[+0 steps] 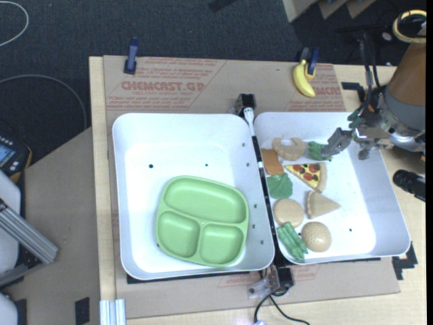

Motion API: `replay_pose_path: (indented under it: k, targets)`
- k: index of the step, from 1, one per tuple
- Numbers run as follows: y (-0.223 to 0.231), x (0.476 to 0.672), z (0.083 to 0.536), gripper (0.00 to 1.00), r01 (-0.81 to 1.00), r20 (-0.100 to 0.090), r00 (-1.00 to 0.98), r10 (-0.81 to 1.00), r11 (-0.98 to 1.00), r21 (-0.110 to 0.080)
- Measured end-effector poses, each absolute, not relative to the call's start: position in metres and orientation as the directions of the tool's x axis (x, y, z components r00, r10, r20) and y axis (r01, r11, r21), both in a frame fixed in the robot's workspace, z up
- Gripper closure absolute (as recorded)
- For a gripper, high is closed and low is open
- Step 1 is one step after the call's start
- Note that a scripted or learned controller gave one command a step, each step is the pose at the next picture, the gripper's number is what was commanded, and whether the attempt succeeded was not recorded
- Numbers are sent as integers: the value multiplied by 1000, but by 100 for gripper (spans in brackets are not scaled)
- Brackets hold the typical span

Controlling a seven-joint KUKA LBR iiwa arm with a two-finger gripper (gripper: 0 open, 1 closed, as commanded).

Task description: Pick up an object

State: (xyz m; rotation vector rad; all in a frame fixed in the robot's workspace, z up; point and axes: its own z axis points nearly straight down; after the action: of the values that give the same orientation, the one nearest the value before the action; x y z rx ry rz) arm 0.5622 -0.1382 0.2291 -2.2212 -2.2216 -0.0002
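The right bin (379,202) holds several toy foods along its left side: a pizza slice (308,173), a pale croissant-like piece (289,147), a dark green piece (316,149), an orange slab (270,161), a green leaf (277,185), a round biscuit (289,212), a tan wedge (322,204), a bun (316,235) and a green pod (291,240). My gripper (350,146) hangs over the bin's upper right part, open and holding nothing. Its left finger (335,143) points at the dark green piece and is close to it.
The left bin (135,147) bears a green divided plate (201,220). A yellow banana (304,80) lies on the bench behind the right bin, beside a blue clamp (312,58). A black divider clip (246,103) sits between the bins.
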Motion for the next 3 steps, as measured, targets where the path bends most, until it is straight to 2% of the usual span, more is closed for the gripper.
replay_pose_path:
  k: [1,2,3]
  targets:
    - [-85,533,255,0,1000,3,-4,1000,4,-3]
    - [-87,534,264,100,1000,1,-1,1000,1,0]
    - [-32,483,255,100,1000,3,-4,1000,4,-7]
